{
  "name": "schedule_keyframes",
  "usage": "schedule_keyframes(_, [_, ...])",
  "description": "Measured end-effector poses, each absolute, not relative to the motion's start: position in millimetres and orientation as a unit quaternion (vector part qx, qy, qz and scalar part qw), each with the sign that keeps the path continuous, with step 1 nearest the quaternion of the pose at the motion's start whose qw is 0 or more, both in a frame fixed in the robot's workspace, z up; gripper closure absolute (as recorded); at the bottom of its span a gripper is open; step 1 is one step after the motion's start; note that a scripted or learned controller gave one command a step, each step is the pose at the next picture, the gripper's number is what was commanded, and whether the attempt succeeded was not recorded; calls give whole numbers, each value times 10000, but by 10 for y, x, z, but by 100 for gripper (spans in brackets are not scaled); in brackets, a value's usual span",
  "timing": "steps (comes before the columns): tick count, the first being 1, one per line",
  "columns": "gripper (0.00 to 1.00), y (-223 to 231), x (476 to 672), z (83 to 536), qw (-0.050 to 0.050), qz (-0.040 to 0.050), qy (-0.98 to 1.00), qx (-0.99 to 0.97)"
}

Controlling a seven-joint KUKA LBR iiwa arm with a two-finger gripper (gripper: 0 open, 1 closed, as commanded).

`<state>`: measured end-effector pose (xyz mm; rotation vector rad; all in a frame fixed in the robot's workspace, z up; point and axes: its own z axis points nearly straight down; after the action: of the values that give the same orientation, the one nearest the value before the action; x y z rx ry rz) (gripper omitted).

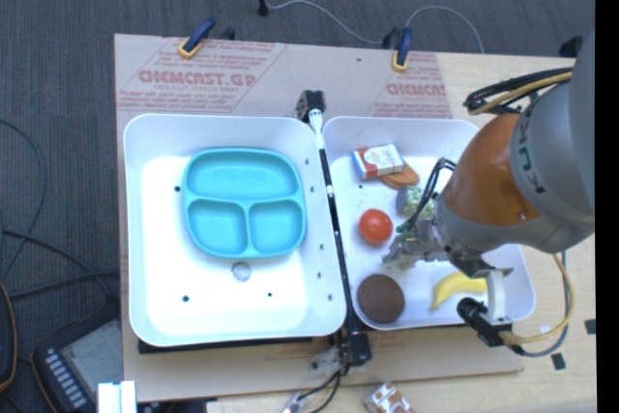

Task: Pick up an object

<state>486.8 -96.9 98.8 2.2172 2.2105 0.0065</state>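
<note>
While the left bin holds a blue divided tray lying flat near its middle, the right bin carries all the loose items. At that bin's near-left corner sits a round brown object; just above it, a red tomato rests beside the bin's left wall. Toward the far side lies a small red-and-white box, with an orange piece touching its right lower edge. A green item shows partly below that, against the arm. The gripper hangs low over the bin's middle, just right of the tomato and above the brown object; whether its fingers are apart or closed cannot be told. A yellow banana lies just below and right of the gripper, near the front wall. The grey and orange arm covers the bin's right part.
</note>
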Motion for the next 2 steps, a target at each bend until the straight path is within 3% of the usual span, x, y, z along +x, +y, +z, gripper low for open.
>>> schedule_keyframes(1, [0, -968, 4863, 980, 46, 15, 7061, 7081])
schedule_keyframes(2, [100, -966, 4863, 1073, 41, 12, 7062, 7080])
